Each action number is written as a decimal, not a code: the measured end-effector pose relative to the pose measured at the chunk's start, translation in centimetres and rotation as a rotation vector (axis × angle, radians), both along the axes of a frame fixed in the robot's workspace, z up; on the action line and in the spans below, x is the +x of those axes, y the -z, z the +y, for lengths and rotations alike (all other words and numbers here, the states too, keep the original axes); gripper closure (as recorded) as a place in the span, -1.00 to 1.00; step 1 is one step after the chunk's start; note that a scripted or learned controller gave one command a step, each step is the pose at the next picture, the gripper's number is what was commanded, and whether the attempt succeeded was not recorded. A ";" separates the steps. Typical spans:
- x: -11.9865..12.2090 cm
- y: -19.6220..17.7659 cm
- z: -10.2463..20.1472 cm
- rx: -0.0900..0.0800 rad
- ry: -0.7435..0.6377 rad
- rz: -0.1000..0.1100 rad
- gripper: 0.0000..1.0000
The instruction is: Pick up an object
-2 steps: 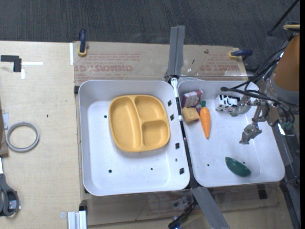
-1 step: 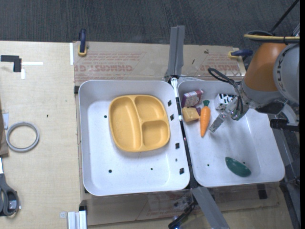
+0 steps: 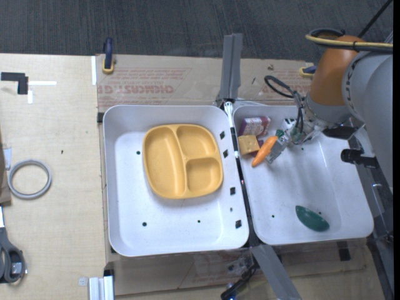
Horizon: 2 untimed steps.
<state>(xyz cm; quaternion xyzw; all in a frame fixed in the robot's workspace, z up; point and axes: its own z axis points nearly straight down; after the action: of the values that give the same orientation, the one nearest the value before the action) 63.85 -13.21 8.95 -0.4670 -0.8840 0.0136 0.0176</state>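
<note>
At the upper left of the frame we noted a black bracket (image 3: 15,80) on the pale wooden bench (image 3: 50,230), with strips of white tape (image 3: 42,84) just beside it. At the left edge, mid-height, a grey ring (image 3: 28,179) lay flat on the bench. At the lower left corner we recorded the handles of a pair of scissors (image 3: 11,261). Near the top, left of centre, a blue and yellow clamp (image 3: 108,56) stood at the edge of a brown cardboard sheet (image 3: 150,83). At top centre, a grey bar (image 3: 231,67) ran down toward the seam between the bins. A second grey bar (image 3: 275,274) lay at the bottom, right of centre.
</note>
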 end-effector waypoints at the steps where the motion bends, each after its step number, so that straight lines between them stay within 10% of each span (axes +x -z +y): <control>1: 1.1 0.1 0.0 0.008 0.347 0.006 -1.00; 2: 1.2 -0.9 -0.8 -0.011 0.348 -0.005 1.00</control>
<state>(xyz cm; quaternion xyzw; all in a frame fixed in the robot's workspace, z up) 65.01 -14.00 9.84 -0.6130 -0.7898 0.0139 0.0151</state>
